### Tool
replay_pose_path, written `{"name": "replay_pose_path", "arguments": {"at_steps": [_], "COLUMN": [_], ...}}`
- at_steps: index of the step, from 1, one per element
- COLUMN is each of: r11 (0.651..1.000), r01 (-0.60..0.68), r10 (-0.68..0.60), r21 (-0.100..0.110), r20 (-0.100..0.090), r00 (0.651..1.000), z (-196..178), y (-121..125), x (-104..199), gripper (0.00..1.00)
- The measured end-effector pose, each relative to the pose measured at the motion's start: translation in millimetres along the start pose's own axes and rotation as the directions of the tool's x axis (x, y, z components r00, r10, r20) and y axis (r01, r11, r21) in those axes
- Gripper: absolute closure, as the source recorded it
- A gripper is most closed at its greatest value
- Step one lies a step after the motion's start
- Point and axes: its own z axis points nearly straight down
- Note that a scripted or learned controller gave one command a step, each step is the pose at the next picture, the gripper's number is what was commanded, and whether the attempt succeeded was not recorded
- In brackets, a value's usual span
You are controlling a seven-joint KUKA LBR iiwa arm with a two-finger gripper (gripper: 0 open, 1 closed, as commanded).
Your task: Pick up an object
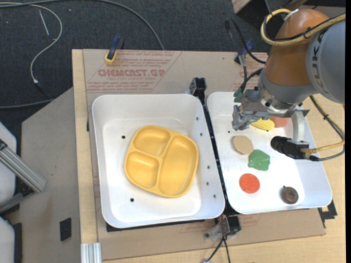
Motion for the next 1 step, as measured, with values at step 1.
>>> {"name": "replay_pose_path", "arguments": {"at_steps": [1], "r11": [1.0], "r01": [0.001], "r10": [-0.001], "r21": [-0.006], "r20": [0.0], "r00": [1.0], "z": [-10.3], "y": [20.5], "x": [55.7], "gripper": [1.0]}}
